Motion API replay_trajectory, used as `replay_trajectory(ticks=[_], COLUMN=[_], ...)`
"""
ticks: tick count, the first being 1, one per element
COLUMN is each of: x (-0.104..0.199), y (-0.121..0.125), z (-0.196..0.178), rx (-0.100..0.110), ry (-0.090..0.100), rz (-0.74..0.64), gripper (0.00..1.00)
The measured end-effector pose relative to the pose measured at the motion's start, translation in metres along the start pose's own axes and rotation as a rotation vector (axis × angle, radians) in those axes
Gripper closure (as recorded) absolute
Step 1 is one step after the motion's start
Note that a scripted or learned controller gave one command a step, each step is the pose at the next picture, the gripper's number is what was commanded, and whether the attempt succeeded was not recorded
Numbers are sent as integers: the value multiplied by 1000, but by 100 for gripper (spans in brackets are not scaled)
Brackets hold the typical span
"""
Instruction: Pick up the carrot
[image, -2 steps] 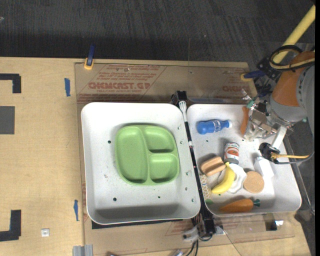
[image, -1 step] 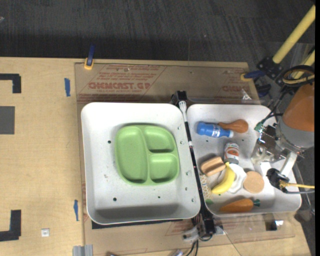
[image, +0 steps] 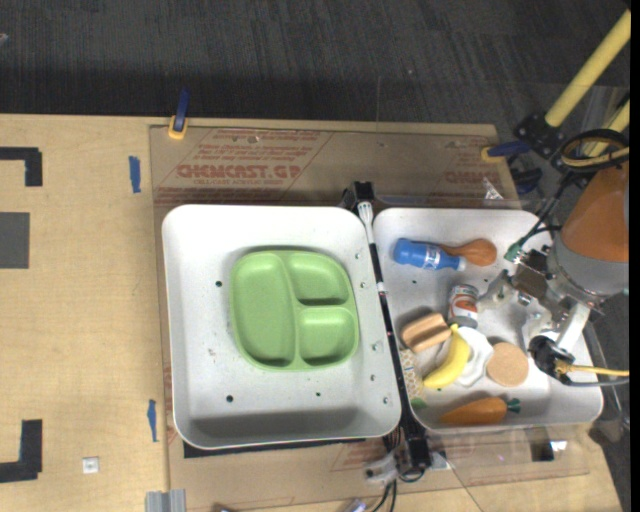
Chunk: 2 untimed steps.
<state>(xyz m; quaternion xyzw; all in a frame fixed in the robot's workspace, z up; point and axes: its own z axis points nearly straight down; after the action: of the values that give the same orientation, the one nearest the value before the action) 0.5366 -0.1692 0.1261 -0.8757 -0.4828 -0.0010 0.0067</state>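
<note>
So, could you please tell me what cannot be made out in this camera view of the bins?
Camera view:
Right bin: its right side lies under the arm and gripper, so anything there is hidden.
White object: partly covered by the banana and the round tan disc; unidentifiable.
Small can: label too small to read.
Carrot: whether it touches the bin's near wall is unclear; shadowed.
</note>
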Motion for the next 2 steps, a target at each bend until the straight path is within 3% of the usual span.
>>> replay_trajectory(ticks=[1,2], x=[-32,-31], y=[-30,-40], z=[17,35], rx=[13,-10], ry=[25,5], rz=[-332,-703], gripper=[0,0])
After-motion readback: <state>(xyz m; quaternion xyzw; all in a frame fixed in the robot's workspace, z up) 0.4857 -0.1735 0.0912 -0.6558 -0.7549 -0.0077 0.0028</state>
